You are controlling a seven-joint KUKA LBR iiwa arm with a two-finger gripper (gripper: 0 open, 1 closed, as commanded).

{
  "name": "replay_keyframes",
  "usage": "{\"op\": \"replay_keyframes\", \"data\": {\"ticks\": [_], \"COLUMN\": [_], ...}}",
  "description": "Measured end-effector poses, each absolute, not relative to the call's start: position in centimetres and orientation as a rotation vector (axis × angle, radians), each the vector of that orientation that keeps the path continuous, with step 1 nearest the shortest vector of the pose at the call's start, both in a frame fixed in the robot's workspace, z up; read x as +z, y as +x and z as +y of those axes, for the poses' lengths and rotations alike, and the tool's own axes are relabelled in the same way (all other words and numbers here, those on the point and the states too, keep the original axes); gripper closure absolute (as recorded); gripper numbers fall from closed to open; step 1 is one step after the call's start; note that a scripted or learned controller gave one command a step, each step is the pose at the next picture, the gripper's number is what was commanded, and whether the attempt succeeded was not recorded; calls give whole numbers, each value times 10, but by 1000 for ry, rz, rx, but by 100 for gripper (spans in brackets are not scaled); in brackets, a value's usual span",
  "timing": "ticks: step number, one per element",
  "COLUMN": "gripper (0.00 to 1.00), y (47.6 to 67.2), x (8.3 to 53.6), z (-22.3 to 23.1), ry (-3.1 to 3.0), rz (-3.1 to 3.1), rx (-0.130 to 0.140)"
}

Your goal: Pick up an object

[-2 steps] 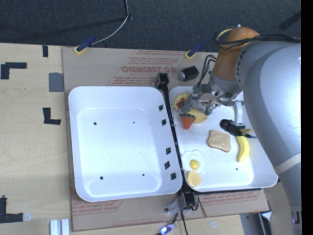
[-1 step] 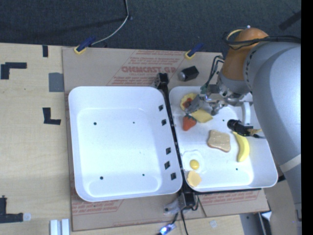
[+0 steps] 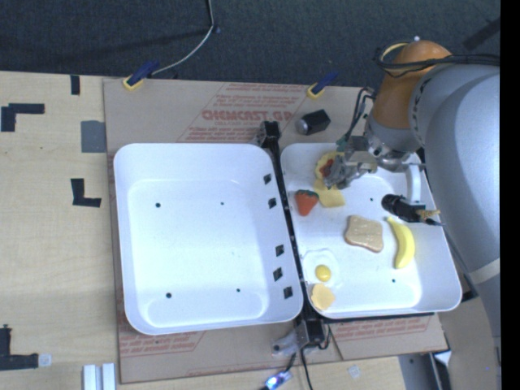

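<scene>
Nearest item: a pale yellow disc (image 3: pixel 322 298) at the near rim of the right bin (image 3: pixel 435 297), lying nearer the camera than the bread slice (image 3: pixel 364 233) and toward the left bin (image 3: pixel 195 242). Fried egg (image 3: pixel 322 272) lies just beyond the disc, also on the left-bin side of the bread slice. Banana (image 3: pixel 402 244) lies just beside the bread slice on the arm's side, apart from it. Strawberry (image 3: pixel 306 203) sits beyond the bread slice, against the wall between the bins. Yellow block (image 3: pixel 331 197) lies just beside the strawberry, farther back than the bread slice. Red-and-yellow piece (image 3: pixel 324 166) lies farther back again. Gripper (image 3: pixel 348 173) is low over the far part of the right bin, beyond the bread slice, directly at the yellow block and the red-and-yellow piece; whether it is released, clenched or grasping cannot be told. Small black item (image 3: pixel 314 121) rests on the cardboard (image 3: pixel 236 108) outside the bins, well beyond the bread slice.
</scene>
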State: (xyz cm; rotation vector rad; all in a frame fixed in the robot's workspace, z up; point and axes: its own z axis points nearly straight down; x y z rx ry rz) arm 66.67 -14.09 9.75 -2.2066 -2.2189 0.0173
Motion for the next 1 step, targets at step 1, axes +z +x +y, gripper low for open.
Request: {"op": "replay_keyframes", "data": {"ticks": [1], "gripper": [0], "y": [667], "x": [97], "z": [-141], "ry": [-2207], "rz": [-2220], "rx": [17]}}
